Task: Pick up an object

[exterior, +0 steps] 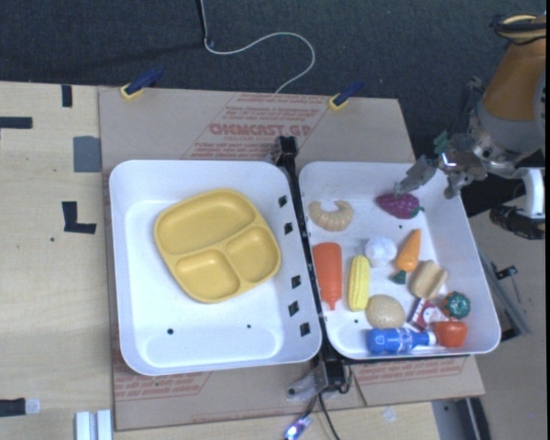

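The right bin (473, 246) holds several toy foods: a purple grape bunch (399, 204), a croissant (332, 214), an orange sausage (327, 273), a corn cob (358, 282), a carrot (407, 250), a bread piece (427, 279), a potato (385, 312) and a blue bottle (399, 340). My gripper (433, 181) hangs over the bin's far right corner, open, with nothing between its fingers. Its left finger (411, 180) is just above and right of the grapes.
In the left bin (128, 273) lies a yellow divided plate (218, 244). A small white object (379, 248) and a red tomato (450, 334) also lie in the right bin. A divider wall (298, 246) runs between the bins, and a white cable (257, 44) trails behind.
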